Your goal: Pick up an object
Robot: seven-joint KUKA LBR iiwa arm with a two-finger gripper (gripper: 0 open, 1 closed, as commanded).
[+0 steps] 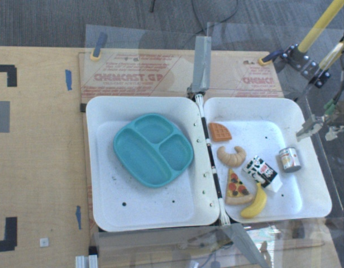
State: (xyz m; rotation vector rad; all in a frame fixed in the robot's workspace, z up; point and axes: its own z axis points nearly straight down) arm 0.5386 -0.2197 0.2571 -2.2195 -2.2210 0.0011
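The right bin (283, 113) holds several small objects. An orange waffle (219, 132) lies near its left wall, with a tan croissant (232, 156) just below it. A pizza slice (237, 186) and a yellow banana (254, 203) rest at the front, touching each other. A black-and-white milk carton (262, 171) lies tilted in the middle, its lower corner against the banana. On its side near the right wall is a silver can (288, 159), apart from the others.
A teal divided plate (153, 149) sits in the left bin (99, 166). The raised divider (208, 161) separates the two bins. A yellow pole with a clamp (306, 57) stands beyond the right bin's far right corner, and a metal bracket (313, 127) hangs over its right rim.
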